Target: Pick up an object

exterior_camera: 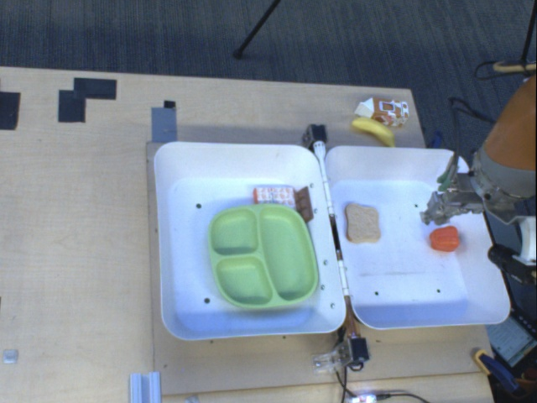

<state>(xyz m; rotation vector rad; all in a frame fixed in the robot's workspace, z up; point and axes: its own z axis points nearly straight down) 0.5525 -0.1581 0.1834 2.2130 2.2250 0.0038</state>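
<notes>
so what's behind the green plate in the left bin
A small red and white packet and a brown piece lie at the far rim of the green plate. The plate may cover part of them.

The grey arm (503,179) reaches in from the right edge of the camera view, its orange band (513,133) sitting above the wrist. The gripper (438,210) points leftward and down at the end of the wrist, its metal parts too small and blurred to read.
</notes>
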